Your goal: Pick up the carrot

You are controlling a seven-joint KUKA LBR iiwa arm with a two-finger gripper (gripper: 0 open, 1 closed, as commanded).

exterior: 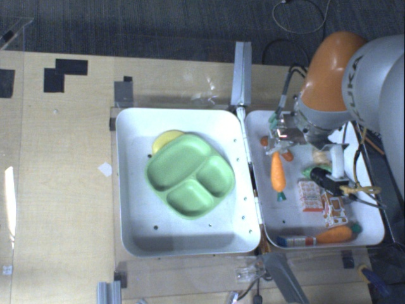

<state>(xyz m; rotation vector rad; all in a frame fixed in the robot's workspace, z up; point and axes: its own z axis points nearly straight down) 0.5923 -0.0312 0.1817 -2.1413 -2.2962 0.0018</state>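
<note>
No text, brand or number can be read. Red and white print is seen on a small packet [310, 196] in the right bin [373, 232], at the lower right of the frame, but it is too blurred to make out.

**Bench layout: two bins, contents as placed**

Two bins are sitting side by side on the bench. The left bin [130, 189] is holding a divided tray [190, 175], which is lying over a round item [166, 139] at its far-left corner. In the right bin [266, 223], a carrot [277, 173] is lying near the left wall, its thick end pointing away from the camera. The gripper [280, 142] is hanging just behind that end. A second carrot [333, 234] is lying along the near wall, with a flat packet [310, 195] between the two.
</note>
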